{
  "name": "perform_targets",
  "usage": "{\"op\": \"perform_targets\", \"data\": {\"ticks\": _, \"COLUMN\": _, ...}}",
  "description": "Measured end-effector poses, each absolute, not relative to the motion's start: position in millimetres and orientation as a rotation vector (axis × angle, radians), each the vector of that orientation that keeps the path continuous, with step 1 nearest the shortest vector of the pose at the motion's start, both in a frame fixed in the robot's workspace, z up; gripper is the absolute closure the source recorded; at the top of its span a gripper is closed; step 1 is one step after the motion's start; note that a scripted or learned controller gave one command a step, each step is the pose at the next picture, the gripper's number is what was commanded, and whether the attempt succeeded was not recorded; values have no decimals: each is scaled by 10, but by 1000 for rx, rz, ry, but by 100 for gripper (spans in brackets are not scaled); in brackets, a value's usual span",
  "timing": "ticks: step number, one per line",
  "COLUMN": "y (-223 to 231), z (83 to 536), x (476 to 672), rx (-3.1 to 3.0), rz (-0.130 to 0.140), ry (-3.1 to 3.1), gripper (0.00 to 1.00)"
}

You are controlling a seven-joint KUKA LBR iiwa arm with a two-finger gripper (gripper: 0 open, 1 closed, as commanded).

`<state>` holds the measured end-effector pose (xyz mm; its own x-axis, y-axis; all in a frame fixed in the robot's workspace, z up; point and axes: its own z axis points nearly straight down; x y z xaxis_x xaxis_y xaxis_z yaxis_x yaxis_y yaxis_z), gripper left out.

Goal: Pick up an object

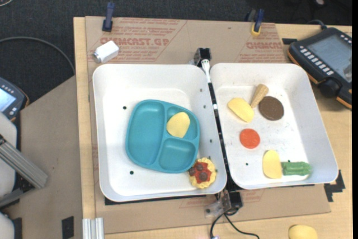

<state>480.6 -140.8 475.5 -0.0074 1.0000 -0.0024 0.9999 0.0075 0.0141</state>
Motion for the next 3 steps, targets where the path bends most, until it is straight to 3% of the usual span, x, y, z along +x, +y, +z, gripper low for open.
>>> {"op": "perform_targets", "data": {"ticks": 1, "y": -2291, "z": 5396, "x": 4784, "rx": 2221, "rz": 2, "ry": 2203, "gripper": 100}}
{"op": "perform_targets", "data": {"ticks": 2, "y": -1580, "z": 3985, "x": 4792, "rx": 2224, "rz": -9, "ry": 2238, "gripper": 100}}
{"op": "perform_targets", "data": {"ticks": 3, "y": -2283, "z": 4914, "x": 4789, "rx": 2217, "rz": 4, "ry": 2205, "gripper": 100}}
